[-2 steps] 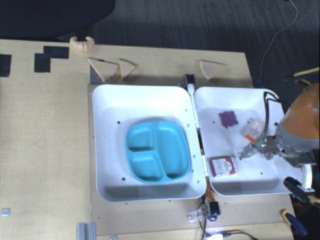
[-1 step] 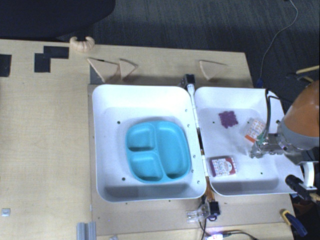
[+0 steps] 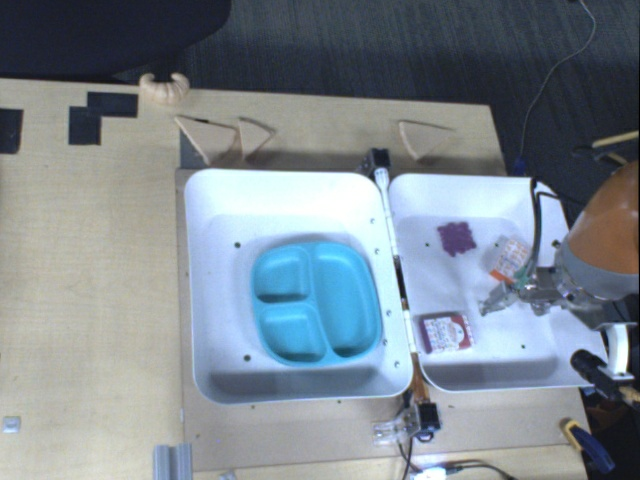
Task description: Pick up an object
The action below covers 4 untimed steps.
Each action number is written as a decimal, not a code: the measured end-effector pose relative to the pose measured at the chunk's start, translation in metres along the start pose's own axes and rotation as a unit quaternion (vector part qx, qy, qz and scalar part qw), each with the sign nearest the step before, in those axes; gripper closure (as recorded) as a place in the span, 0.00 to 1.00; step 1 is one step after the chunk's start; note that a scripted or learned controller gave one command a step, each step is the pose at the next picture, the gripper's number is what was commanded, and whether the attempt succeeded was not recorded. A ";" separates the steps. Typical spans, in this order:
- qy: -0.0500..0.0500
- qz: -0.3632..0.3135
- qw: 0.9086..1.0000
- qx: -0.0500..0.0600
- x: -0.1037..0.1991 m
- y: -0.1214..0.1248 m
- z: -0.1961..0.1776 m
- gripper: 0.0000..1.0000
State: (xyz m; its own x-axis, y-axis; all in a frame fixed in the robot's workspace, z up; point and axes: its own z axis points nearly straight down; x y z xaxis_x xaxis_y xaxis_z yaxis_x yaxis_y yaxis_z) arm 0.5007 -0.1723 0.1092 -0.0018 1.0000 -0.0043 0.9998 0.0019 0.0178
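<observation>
Two shallow white bins sit side by side on the pale wooden desk (image 3: 90, 298), their inner rims meeting at a narrow seam near the middle of the view. The left bin (image 3: 215, 218) holds a blue divided plate (image 3: 315, 301) lying flat in its well, with three compartments showing: two on its left half and a longer one along its right side. The right bin (image 3: 500, 368) holds three small things. A purple object (image 3: 456, 237) lies toward the far side of the floor, on its own. A dark red packet with a pale label (image 3: 446, 332) lies flat near the front left of that bin, close to the seam. A small pale packet with orange and red print (image 3: 509, 256) lies toward the right side, just above the tool. The arm (image 3: 608, 243) comes in from the right edge, its orange band rounded above the grey wrist, and the tool (image 3: 497, 298) reaches leftward low over the floor of the right bin, between the pale packet and the red packet. Whether its fingers are apart or together cannot be told, since they are small and blurred here, and nothing can be made out between them. Dark cables (image 3: 560, 68) trail across the dark floor beyond the desk.
</observation>
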 end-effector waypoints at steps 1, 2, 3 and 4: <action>0.001 -0.001 1.000 0.005 0.049 -0.012 0.020 0.00; 0.001 -0.002 1.000 0.002 0.049 -0.010 0.008 1.00; 0.003 -0.002 1.000 0.007 0.112 0.054 -0.076 1.00; 0.002 -0.002 1.000 0.008 0.111 0.054 -0.075 0.00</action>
State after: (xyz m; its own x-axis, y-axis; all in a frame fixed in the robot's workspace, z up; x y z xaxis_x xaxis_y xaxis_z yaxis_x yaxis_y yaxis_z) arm 0.5528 -0.0606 0.1848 -0.0059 1.0000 0.0001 1.0000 0.0059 0.0026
